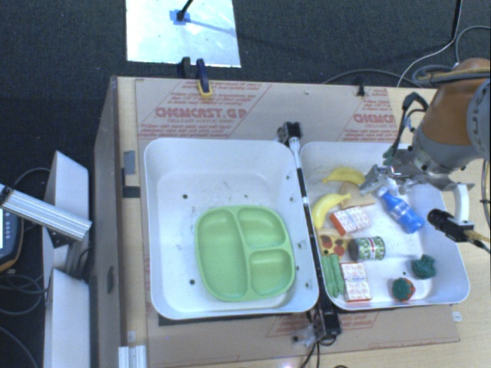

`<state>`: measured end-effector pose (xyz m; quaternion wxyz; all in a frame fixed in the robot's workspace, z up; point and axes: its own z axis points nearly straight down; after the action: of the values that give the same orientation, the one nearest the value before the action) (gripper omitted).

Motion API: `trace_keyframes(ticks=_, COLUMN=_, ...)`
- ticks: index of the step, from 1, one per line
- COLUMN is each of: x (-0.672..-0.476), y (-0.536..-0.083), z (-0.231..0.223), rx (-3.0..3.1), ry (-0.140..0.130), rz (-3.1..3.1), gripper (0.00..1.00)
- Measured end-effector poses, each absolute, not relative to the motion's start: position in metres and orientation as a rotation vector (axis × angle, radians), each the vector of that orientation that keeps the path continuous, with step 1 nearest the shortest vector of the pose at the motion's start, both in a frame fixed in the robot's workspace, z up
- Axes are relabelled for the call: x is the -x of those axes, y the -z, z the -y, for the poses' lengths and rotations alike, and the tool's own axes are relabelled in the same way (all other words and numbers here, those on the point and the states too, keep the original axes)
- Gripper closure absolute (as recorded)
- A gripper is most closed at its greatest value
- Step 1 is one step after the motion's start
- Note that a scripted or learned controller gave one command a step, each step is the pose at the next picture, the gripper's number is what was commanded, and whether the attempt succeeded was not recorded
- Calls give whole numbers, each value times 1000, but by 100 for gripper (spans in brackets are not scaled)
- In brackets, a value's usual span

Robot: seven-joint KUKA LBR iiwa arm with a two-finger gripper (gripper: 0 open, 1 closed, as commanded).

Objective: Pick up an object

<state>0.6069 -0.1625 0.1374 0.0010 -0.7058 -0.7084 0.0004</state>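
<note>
- Lying in the right bin (459,278), toward its rear half, the blue bottle (400,210) looked like the nearest candidate for a pick: it sat just below and a little to the right of the gripper (381,178), close enough that the two seemed almost to touch.
- Its long axis ran on a slant, from a pale cap end nearest the gripper down and to the right toward its blue base, so I judged the fingers would need to straddle it across that slant and not along it.
- The bottle itself was small, bright blue plastic with a whitish neck, lying on its side and free of its neighbours.
- The gripper hung low over the bin at the end of the grey arm (453,140); whether it was spread or closed I could not tell, and nothing showed plainly between its tips.
- Just left of the bottle lay two bananas (334,201), one above the other, and below them a red-and-white carton (350,221) and a small green-labelled can (367,248).
- Farther forward sat a second carton (354,281), a green pea pod (331,274), a dark green lump (423,266) and a red-and-green berry (403,288).
- Well apart, in the left bin (165,175), a green divided tray (245,252) rested on the floor.
</note>
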Motion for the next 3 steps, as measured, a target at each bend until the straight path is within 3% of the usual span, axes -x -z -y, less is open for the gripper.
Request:
trace_keyframes(ticks=1, x=-595, y=-85, z=207, rx=2221, ry=-1, rz=2224, gripper=0)
trace_keyframes(ticks=2, x=-597, y=-96, z=207, rx=2221, ry=3, rz=2228, gripper=100)
trace_keyframes(ticks=3, x=-670, y=-171, z=206, rx=2220, ry=5, rz=2231, gripper=100)
